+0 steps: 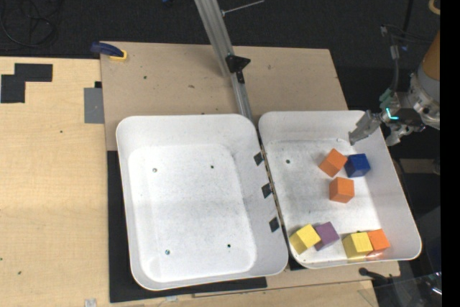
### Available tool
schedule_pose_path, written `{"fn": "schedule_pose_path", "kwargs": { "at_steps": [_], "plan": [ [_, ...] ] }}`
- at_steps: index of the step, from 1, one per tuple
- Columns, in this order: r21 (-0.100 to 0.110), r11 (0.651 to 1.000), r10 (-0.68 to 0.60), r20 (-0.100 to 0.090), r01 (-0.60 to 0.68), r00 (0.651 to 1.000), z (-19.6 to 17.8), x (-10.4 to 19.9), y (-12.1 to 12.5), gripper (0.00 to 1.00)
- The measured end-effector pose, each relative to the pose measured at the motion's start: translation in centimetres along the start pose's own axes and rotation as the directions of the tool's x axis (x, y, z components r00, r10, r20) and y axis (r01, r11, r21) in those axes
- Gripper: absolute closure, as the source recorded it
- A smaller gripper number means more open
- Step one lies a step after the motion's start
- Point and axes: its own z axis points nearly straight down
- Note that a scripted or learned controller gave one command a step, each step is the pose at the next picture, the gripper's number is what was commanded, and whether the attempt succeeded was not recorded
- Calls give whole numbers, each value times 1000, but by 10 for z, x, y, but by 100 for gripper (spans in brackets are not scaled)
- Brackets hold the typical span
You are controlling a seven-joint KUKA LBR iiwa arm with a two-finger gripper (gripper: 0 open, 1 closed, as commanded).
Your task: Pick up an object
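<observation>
Several small cubes lie in the right bin [302, 127]. An orange cube [332, 162] touches a blue cube [357, 165], and another orange cube [341, 190] sits just below them. Along the near edge lie a yellow cube [305, 237], a purple cube [326, 234], a second yellow cube [356, 245] and an orange cube [377, 240]. My gripper [378, 130] hangs over the bin's far right corner, above and to the right of the blue cube. It is open with nothing between its fingers.
The left bin [187, 120] stands beside the right one, joined by black clips [266, 190] along the shared edge. A slanted aluminium rail [215, 25] rises behind the bins. A wooden board [180, 75] lies under them.
</observation>
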Motion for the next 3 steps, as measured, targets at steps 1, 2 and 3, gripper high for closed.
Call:
{"fn": "schedule_pose_path", "kwargs": {
  "at_steps": [1, 2, 3],
  "plan": [
    [-4, 1000, -1, 1, 1, 1000, -2, 0, 1, 0],
    [1, 1000, 1, 0, -1, 1000, 48, 4, -9, 0],
    [3, 1000, 2, -1, -2, 1000, 113, 3, -11, 0]
  ]
}}
